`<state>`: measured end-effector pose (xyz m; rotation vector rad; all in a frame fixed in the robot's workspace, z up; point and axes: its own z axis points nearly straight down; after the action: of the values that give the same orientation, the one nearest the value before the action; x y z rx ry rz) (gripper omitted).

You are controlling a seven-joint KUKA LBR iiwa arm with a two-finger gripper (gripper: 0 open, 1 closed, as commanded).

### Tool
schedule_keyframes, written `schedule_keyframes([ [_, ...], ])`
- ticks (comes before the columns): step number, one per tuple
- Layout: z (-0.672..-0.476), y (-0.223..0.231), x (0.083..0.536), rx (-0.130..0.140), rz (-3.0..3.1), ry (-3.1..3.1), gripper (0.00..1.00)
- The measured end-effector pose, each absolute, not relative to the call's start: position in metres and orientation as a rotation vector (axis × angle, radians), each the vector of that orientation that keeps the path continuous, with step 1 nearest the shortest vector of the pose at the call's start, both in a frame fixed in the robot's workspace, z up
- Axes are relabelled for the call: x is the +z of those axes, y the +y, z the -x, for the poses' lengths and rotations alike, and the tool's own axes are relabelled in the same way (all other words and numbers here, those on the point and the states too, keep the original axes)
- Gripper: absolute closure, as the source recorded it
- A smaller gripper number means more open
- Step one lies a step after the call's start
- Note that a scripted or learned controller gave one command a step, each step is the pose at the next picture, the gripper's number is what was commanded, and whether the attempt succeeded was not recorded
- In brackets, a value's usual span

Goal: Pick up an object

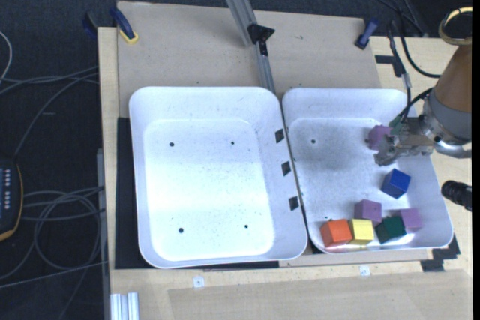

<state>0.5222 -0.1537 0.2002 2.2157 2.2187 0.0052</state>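
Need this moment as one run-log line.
gripper: low in right bin | at purple block, grasp unconfirmed | blue block loose nearby | left bin: untouched

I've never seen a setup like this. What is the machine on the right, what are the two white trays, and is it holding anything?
You are looking down at a slant from a single camera fixed above a wooden bench. The grey and orange shape at the right is a robot arm; its gripper, a two-fingered claw, reaches into the right bin. The left bin sits beside it. In the right bin lie small coloured blocks: a blue block alone, and near the front edge an orange block, a yellow block, a green block and two purple blocks. Another purple block sits right at the gripper, but whether it is actually gripped is too unclear to tell.
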Motion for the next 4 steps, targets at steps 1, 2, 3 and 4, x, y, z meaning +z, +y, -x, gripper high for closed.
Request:
schedule_keyframes([
  [1,-0.525,-0.152,0.265,0.008,-2.213,2.218,1.0],
  [2,-0.544,-0.098,0.268,0.005,-2.211,2.228,1.0],
  [3,-0.55,-0.047,0.271,0.004,-2.213,2.229,1.0],
  [4,-0.553,0.012,0.257,0.0,-2.217,2.232,1.0],
])
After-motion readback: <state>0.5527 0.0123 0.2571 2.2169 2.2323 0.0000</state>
